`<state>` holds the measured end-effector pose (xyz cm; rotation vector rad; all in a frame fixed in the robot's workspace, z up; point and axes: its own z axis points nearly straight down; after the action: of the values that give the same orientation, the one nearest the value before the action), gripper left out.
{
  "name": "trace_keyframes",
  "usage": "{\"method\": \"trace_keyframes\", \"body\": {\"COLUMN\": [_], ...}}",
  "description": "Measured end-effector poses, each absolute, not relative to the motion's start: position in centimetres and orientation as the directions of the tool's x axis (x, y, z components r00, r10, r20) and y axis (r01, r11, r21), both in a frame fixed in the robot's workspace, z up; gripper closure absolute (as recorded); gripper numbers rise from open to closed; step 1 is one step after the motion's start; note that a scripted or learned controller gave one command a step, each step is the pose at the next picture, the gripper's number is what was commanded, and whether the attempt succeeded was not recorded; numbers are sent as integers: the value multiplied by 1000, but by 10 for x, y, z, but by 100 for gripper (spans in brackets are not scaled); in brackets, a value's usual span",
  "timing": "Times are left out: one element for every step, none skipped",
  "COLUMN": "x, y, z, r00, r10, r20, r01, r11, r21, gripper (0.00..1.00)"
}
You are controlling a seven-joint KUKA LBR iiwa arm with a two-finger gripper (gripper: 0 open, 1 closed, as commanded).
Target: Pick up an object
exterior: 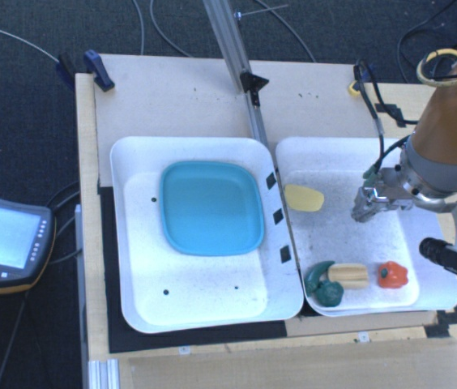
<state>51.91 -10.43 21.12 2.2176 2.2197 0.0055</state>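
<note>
Step in hand: the approach, as far as I can judge — nothing is lifted yet, and the gripper (pixel 368 203) hangs over the bare middle of the right bin (pixel 423 156) with no object under it.

Gripper state: from where I stand the fingertips are a small grey cluster; whether they are parted or closed I cannot tell.

Nearest candidate: a pale yellow piece (pixel 304 198) lies on the bin floor to the gripper's left in the view, near the wall shared with the left bin (pixel 131 217), apart from the fingertips.

Other candidates: along the right bin's near edge sit a green vegetable (pixel 324 284), a tan block (pixel 348 275) touching it, and a red pepper (pixel 391 275) just beside the block — all well below the gripper in the view.

Left bin: holds a blue plate (pixel 212 207), flat and likely awkward for two fingers.

Next move calls for: choosing one object, shifting sideways until centred above it, then descending; the crowded row by the rim looks riskier than the lone yellow piece.
</note>
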Motion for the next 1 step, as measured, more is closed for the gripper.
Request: {"method": "trace_keyframes", "body": {"x": [525], "y": [-104], "z": [273], "r00": [-1], "r10": [1000], "r20": [0], "r01": [1000], "r11": [1], "r21": [6], "gripper": [100]}}
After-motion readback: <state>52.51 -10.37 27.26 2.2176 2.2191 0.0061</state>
